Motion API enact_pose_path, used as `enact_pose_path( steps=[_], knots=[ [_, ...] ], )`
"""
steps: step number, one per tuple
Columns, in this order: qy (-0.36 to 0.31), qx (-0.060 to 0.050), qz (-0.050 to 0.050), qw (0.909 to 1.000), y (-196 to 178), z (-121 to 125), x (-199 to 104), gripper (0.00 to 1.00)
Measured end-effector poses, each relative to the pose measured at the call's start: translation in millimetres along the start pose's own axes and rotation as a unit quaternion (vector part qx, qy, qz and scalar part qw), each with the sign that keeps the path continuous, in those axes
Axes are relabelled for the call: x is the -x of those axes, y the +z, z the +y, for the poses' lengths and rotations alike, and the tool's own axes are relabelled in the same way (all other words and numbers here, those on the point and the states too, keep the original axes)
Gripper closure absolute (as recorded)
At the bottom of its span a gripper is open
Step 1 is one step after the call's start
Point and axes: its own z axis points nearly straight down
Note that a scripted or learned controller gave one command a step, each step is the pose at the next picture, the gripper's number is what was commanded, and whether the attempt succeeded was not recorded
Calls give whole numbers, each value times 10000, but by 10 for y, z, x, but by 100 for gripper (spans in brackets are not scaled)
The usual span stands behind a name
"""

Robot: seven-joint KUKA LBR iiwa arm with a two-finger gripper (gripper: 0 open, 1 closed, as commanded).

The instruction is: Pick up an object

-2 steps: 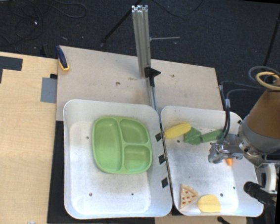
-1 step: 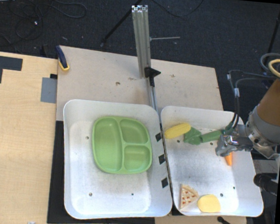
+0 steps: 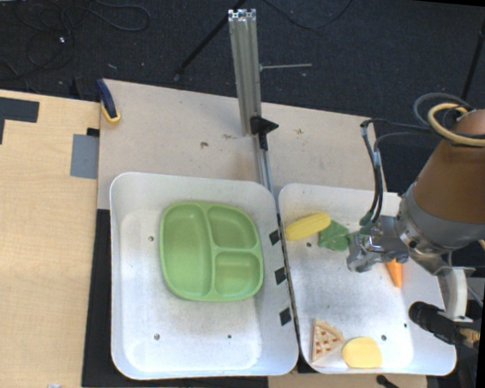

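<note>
— Where's the arm point(image 3: 455, 181) right now?

— Reaching in from the right, over the right bin point(image 3: 328, 361). Its tool point(image 3: 365, 253) hangs low above the bin's upper part, just beside a green leafy piece point(image 3: 334, 236).

— Is it gripping anything?

— I can't tell. The metal end is too small and blurred to say whether it's spread or pressed together, and I see nothing clearly between its tips.

— What's lying in that bin?

— A yellow corn cob point(image 3: 307, 226) near the top left corner, touching the green piece. An orange carrot point(image 3: 396, 273) just to the right of the tool, partly under the arm. Down at the near edge, a pizza slice point(image 3: 325, 340) and a yellow round thing point(image 3: 362, 352) side by side, well apart from the tool.

— And the left bin point(image 3: 125, 323)?

— A green divided plate point(image 3: 212, 252) sits in its middle, three compartments, flat on the bottom. Both bins rest side by side on the worktop point(image 3: 172, 130).
</note>
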Motion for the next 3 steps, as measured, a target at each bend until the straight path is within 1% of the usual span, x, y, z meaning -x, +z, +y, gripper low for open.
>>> enact_pose_path(
  steps=[1,3],
  knots=[
    [-9,-10,4,10000,123,105,-588,100],
    [-6,-6,-5,10000,335,223,-1548,100]
  ],
)
